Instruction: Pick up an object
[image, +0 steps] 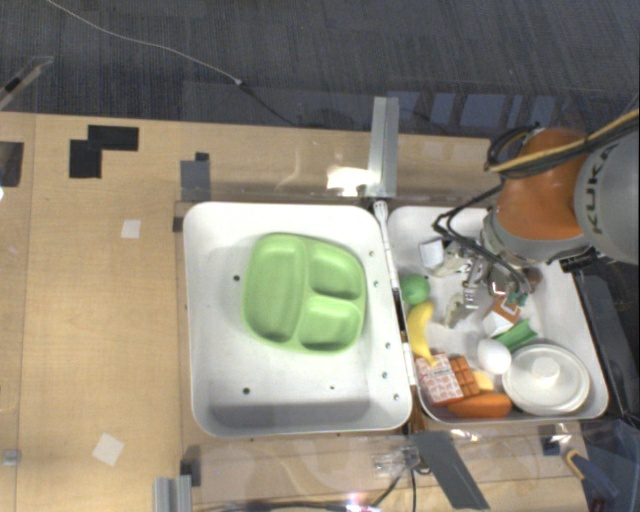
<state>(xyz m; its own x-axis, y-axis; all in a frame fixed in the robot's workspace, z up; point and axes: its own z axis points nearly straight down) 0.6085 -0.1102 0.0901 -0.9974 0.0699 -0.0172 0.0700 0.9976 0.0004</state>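
A: You are looking at two bins on the tabletop. The left bin is carrying only a green tray, moulded into compartments. It is looking stiff, light and slick, with a rounded edge that is giving you little to pinch.

B: And the right bin?

A: That is where the small pieces are crowding together. Going down in size: a white bowl in the near right corner, probably hard and slippery, so you are better off taking its rim. Beside it an orange carrot, a yellow banana along the left wall, a patterned box, a white egg and a green ball. They are all looking like light plastic toys; the banana, narrow across its middle, is seeming the easiest hold.

B: What is the gripper doing?

A: The gripper is hanging over the middle of the right bin, just above the clutter. I cannot tell how it is set, or whether it is touching anything.

B: Any writing?

A: White letters are showing on the arm, cut off at the edge. The box's print is too small to read.
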